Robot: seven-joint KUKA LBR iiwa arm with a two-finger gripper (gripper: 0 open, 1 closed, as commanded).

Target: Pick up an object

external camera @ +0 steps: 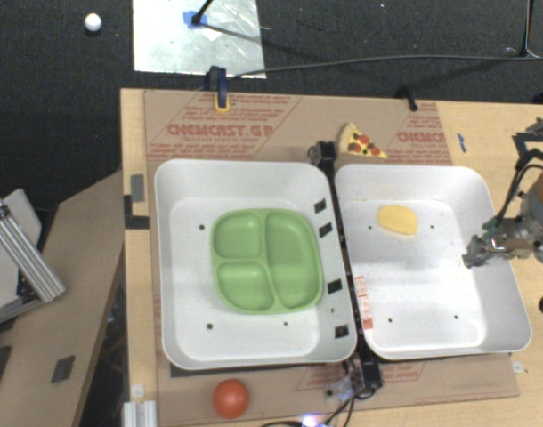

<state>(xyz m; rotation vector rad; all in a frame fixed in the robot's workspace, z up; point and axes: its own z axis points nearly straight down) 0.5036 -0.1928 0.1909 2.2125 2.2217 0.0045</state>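
Note:
A small yellow oval object (397,219) lies in the right white bin (432,318), near its far side. My gripper (482,249) reaches in over the right rim of that bin, low and to the right of the yellow object, about a hand's width from it. Nothing shows in its grasp. A green divided plate (265,261) sits in the middle of the left bin (187,327).
A toy pizza slice (361,142) rests on the cardboard behind the bins. A red ball (230,398) sits on the bench in front of the left bin. Black clips (330,258) line the seam between the bins. Cables (518,181) hang by the arm's wrist.

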